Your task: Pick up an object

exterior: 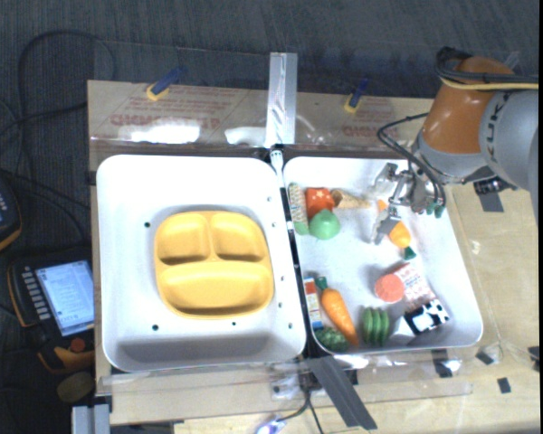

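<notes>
The 2 bins (118, 333) are white. A yellow tray (214, 262) with 3 compartments lies in the left one. In the right bin are an orange carrot (337, 309), a green ball (325, 226), a red tomato (319, 200), a black-and-white checked block (426, 317) and a dark green striped vegetable (376, 325). The arm (489, 125) is grey with an orange band.

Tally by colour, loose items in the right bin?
Orange: 2, carrot, small piece at the gripper
Green: 2, round one, ribbed one
Red: 2, tomato-like one, disc
Black-and-white: 1, block
Total: 7, the clearly visible ones
</notes>
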`<state>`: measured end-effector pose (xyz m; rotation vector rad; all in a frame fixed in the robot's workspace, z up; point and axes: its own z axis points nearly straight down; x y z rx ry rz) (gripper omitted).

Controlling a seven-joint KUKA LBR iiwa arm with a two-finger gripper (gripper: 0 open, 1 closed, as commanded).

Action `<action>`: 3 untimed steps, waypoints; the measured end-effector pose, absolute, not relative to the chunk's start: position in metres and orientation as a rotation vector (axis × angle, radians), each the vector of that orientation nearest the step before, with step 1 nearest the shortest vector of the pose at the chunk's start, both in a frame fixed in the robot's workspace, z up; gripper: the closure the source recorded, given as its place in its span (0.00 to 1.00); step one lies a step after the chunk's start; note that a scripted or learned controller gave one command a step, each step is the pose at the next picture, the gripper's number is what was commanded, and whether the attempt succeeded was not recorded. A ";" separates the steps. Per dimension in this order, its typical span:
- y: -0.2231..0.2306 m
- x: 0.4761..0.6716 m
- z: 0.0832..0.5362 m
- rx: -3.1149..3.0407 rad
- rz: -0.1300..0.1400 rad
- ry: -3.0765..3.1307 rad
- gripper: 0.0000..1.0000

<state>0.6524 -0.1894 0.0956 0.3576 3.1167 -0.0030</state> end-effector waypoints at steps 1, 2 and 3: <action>-0.190 0.653 0.106 0.354 -0.012 3.114 1.00; -0.175 0.658 0.197 0.586 -0.001 3.081 1.00; -0.175 0.658 0.197 0.588 -0.003 3.082 0.00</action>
